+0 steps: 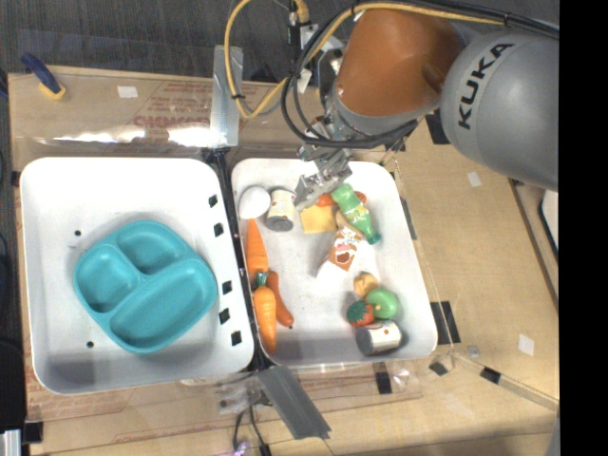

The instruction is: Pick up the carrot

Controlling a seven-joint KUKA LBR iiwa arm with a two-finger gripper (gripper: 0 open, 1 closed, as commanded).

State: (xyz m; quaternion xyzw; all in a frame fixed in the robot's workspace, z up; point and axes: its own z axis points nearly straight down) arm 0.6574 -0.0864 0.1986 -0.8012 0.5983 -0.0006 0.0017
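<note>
A long orange carrot (255, 244) lies along the left wall of the right bin (313, 342). Just below it, near the front left corner, rests a second, shorter carrot (265, 317) with a green tuft at its top, and a small red pepper (279, 304) touches it. My gripper (319, 180) hangs low over the back of the right bin, above a yellow cheese wedge (318, 219) and between a small tin (280, 210) and a green bottle (354, 212). It is up and to the right of both carrots, well apart from them.
A teal divided plate (144, 284) sits in the left bin (57, 198). The right bin also holds a white egg-like piece (253, 200), a small carton (344, 251), a green pear (383, 303), a strawberry (359, 314) and a tipped can (380, 338).
</note>
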